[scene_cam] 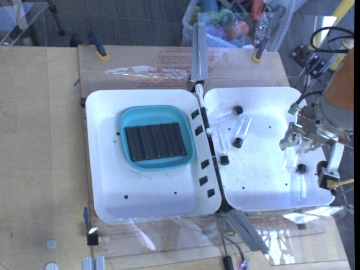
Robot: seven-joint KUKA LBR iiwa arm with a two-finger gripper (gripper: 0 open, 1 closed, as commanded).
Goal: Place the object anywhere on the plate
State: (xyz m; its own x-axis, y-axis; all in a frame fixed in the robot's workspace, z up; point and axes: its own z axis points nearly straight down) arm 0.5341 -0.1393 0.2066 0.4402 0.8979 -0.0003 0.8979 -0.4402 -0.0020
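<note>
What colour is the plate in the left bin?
Teal plate, with a dark ribbed insert; camera view.

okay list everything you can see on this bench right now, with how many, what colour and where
plate: one, teal, left bin, with a dark ribbed slab on it
clear tubes with black caps: at least four, right bin, scattered
left bin: one, white
right bin: one, white
divider: one, between the bins, black tabs
clear tub of mixed items: one, behind the bins
arm: one, grey and orange, right edge
gripper: one, over right bin's right side

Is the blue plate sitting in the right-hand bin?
No, the blue plate lies in the left bin, across the divider from the gripper.
</note>
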